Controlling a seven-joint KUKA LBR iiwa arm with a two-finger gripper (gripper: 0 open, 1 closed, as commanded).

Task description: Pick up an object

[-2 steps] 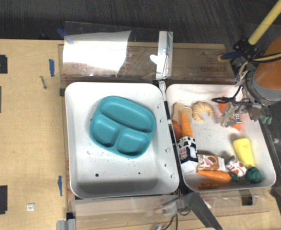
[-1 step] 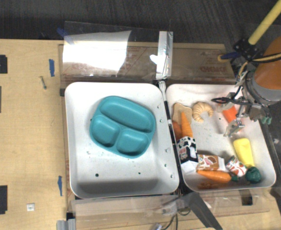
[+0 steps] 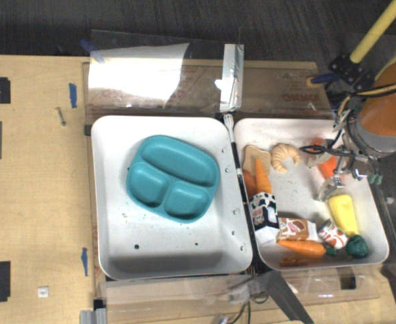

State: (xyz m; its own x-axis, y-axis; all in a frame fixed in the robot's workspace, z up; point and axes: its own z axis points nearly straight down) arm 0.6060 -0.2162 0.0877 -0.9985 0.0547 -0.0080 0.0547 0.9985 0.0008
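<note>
— Two bins logged?
— Yes. Left bin [image 3: 110, 181] carried a teal divided tray [image 3: 173, 177]. Right bin [image 3: 299, 198] carried a croissant [image 3: 285, 155], two carrots [image 3: 262, 175], a yellow piece [image 3: 343, 212] and broccoli [image 3: 357, 246].
— Gripper?
— Gripper [image 3: 334, 174] hung just above the yellow piece (grip state: could not tell).

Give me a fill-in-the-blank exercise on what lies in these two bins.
1. The teal divided plate lies in the ____ bin.
2. The croissant lies in the ____ bin.
3. The plate has ____ compartments.
4. The yellow object under the gripper sits nearest that bin's ____ wall.

Missing words: left; right; three; right
</note>
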